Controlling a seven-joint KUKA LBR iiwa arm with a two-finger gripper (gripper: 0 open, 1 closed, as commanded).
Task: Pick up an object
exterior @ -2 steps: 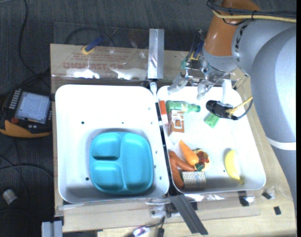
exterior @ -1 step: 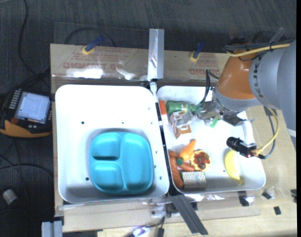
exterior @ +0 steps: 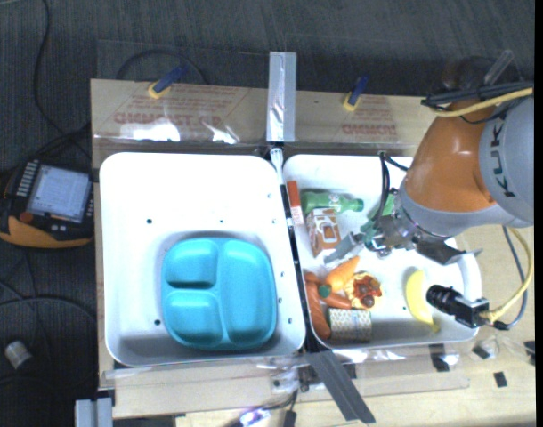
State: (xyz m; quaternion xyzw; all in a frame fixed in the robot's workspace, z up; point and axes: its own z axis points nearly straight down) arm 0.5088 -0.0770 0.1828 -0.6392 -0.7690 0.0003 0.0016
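The right bin [exterior: 383,169] holds a heap of small things. Among them are a green bottle [exterior: 332,203], a small box with a red and white label [exterior: 323,229], an orange carrot-like piece [exterior: 339,278], a red and orange toy [exterior: 366,288], a yellow banana [exterior: 417,297] and a grey mesh cylinder [exterior: 350,325]. My gripper [exterior: 359,245] reaches in from the right and sits low over the middle of the heap, just above the carrot-like piece and right of the labelled box. I see nothing lifted off the heap.
The left bin [exterior: 129,194] holds a blue divided plate [exterior: 220,292]. A ridge [exterior: 289,265] separates the two bins. The arm's orange wrist [exterior: 454,172] covers the right bin's far right corner. Cables and a handheld device [exterior: 53,198] lie on the floor at left.
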